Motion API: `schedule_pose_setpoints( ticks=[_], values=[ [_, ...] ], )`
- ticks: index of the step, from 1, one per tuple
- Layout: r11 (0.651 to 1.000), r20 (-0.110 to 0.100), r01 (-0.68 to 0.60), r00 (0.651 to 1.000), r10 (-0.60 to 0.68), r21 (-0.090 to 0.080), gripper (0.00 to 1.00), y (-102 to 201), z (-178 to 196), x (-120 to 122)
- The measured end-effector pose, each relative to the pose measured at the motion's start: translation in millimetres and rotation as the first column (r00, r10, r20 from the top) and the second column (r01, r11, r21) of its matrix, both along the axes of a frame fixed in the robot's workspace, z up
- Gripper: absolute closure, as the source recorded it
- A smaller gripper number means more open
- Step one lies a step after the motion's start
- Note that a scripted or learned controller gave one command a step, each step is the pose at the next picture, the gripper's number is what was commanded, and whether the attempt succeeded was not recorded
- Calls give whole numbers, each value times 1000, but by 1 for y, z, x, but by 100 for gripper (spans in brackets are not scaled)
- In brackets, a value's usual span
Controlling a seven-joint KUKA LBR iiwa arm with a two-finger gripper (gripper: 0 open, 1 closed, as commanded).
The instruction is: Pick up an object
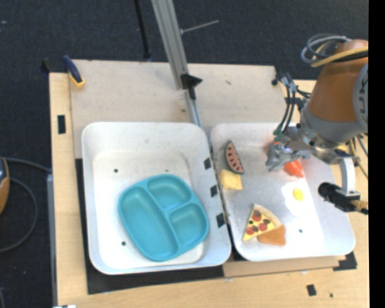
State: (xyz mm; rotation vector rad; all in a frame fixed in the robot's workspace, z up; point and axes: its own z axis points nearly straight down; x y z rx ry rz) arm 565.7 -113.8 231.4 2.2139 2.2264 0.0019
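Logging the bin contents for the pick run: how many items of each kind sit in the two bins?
Divided plates: 1, blue plate
Toy foods: 5, watermelon slice, yellow chunk, pizza slice, fried egg, orange piece
Total: 6

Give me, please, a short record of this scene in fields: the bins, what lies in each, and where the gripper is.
left bin: holds a blue divided plate
right bin: holds a watermelon slice, yellow piece, pizza slice, fried egg, orange piece
gripper: low over the right bin, beside the orange piece
held object: none seen between the fingers
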Motion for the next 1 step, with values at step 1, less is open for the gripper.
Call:
schedule_pose_setpoints(
  ticks=[1],
  values=[
    [1000, 0, -2, 1000, 2, 2, 100, 57, 8, -1]
  ],
)
